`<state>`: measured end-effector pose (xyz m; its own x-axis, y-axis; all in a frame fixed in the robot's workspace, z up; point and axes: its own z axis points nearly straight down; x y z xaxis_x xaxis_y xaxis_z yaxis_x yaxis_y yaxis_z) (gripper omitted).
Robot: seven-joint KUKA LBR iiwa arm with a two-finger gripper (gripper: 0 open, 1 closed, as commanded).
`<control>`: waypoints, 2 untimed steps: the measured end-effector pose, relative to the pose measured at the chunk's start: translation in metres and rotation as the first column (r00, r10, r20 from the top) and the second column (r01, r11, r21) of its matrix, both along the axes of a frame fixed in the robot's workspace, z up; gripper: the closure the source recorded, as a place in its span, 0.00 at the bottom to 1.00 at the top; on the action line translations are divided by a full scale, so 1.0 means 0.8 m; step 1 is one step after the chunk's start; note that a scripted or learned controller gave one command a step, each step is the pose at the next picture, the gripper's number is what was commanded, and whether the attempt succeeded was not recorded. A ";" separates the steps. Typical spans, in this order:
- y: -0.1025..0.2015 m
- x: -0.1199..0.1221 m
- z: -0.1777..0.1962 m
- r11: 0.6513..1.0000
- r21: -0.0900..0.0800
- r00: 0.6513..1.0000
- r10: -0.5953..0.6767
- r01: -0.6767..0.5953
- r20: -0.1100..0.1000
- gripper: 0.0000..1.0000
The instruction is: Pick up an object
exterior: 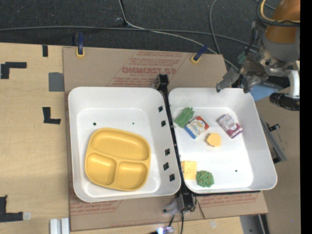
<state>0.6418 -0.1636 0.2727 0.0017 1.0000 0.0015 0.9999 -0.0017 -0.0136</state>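
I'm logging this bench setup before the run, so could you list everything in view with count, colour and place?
shallow plastic bins: two, white, side by side on the cardboard.
divided plastic tray: one, yellow, left bin.
green leafy toy: one, right bin, far left.
small printed packet: one, red, white and blue, beside it.
purple packet: one, right bin, far right.
round toy piece: one, orange-yellow, right bin centre.
square block: one, yellow, near left.
broccoli toy: one, green, beside the block.
gripper: one, grey, above the right bin's far right corner.
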 end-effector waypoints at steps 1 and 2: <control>0.001 0.002 0.010 1.000 -0.002 1.000 0.003 -0.003 0.012 0.00; 0.005 -0.007 -0.048 1.000 -0.002 1.000 0.003 -0.003 0.008 0.00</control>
